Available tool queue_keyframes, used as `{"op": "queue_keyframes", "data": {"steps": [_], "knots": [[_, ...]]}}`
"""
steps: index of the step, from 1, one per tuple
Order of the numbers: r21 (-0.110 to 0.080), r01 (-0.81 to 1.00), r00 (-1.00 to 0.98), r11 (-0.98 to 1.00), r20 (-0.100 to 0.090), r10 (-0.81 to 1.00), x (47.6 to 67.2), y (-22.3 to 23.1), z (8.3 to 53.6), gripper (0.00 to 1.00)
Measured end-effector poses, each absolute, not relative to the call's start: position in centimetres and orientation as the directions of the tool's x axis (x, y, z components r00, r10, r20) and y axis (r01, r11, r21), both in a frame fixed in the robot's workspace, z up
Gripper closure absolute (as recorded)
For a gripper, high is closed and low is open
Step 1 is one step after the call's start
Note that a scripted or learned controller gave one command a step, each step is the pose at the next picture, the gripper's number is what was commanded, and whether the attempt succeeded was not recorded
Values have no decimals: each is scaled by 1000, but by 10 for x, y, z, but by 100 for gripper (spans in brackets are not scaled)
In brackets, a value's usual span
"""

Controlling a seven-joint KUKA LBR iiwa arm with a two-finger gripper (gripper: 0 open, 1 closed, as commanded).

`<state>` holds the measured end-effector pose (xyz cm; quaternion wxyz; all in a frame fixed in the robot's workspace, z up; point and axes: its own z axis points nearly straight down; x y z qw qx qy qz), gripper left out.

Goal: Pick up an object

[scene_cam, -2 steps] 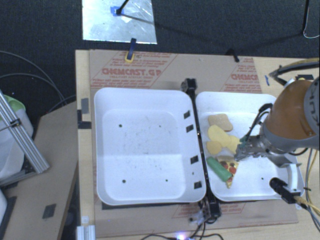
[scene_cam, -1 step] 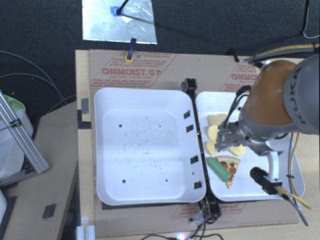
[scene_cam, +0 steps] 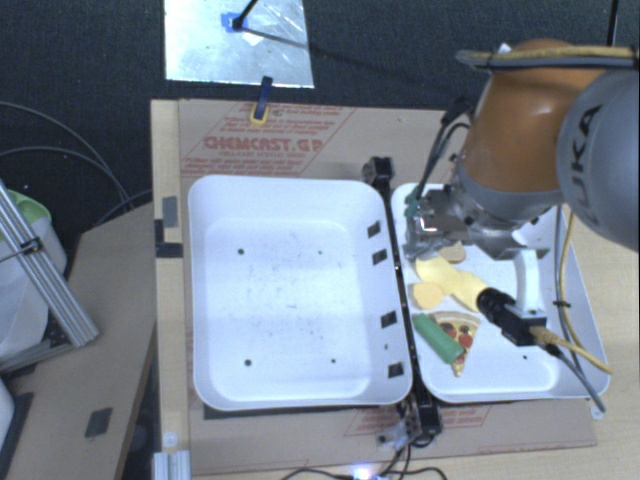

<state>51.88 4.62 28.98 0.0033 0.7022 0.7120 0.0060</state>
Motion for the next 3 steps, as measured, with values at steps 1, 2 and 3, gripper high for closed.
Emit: {"op": "queue_keyframes", "data": {"steps": [1,2,3], "knots": [[11,1000,-8,8,3,1000,487,64,366,100],[5,1000,0,0,0,1000,487,49,378,100],[8,1000,-8,8,0,1000,488,50,389,100]]}}
